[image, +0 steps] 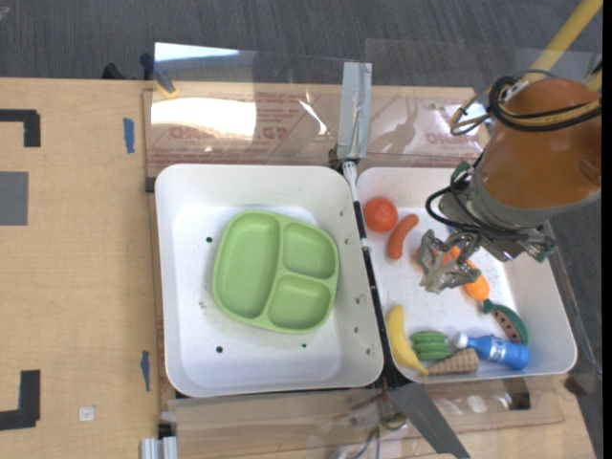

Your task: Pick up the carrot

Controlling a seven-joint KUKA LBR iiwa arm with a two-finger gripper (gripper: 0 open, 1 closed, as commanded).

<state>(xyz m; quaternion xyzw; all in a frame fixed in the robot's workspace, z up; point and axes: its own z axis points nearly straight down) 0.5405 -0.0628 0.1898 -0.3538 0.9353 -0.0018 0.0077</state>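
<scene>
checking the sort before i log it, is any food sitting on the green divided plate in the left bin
No, the green three-compartment plastic plate in the left white bin shows bare compartments, while the toy foods lie in the right white bin.

Green divided plate (275,272) sits in the left bin (182,256).

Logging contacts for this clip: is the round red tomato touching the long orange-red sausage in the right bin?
Apart. The camera view shows a strip of white bin floor between the round red tomato and the long orange-red sausage.
</scene>
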